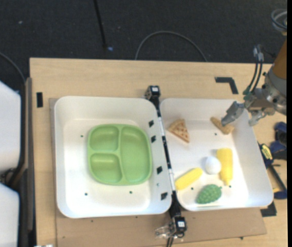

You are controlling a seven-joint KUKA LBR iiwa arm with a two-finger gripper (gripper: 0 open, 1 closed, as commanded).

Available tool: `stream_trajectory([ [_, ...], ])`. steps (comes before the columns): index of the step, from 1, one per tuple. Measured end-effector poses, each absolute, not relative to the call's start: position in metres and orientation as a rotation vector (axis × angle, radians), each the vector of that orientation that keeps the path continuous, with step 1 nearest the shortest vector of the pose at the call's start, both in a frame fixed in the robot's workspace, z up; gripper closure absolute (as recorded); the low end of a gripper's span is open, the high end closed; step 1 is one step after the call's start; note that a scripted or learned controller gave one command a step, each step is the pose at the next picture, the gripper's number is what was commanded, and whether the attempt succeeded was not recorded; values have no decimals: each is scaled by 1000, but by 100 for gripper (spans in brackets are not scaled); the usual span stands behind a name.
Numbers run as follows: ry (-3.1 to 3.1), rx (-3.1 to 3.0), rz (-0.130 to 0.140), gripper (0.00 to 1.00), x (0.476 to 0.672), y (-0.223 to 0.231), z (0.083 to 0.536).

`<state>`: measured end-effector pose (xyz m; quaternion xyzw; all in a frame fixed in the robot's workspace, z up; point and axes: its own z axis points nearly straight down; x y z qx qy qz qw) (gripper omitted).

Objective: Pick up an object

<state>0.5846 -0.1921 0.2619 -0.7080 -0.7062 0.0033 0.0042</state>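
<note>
Partly, the end effector (242, 113) covers a tan piece (221, 125).

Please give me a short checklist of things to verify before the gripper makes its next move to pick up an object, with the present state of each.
1. Gripper is over the right bin, at its far right part: ok.
2. A target lies close: the tan piece sits just below the left finger: ok.
3. Fingers are spread: ok.
4. Tan piece is between the fingers: not ok, it lies beside them.
5. Tan piece has room around it, apart from the waffle wedge: ok.
6. Gripper height above the bin floor: cannot tell.
</note>
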Motion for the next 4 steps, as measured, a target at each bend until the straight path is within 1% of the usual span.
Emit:
stream_trajectory([
  [1, -2223, -2222, -1, 0, 587, -192, 269],
  [2, -2220, -2222, 5, 0, 587, -199, 225],
  [3, -2217, -2224, 5, 0, 595, -204, 176],
  [4, -2220, -2222, 5, 0, 589, -212, 129],
])
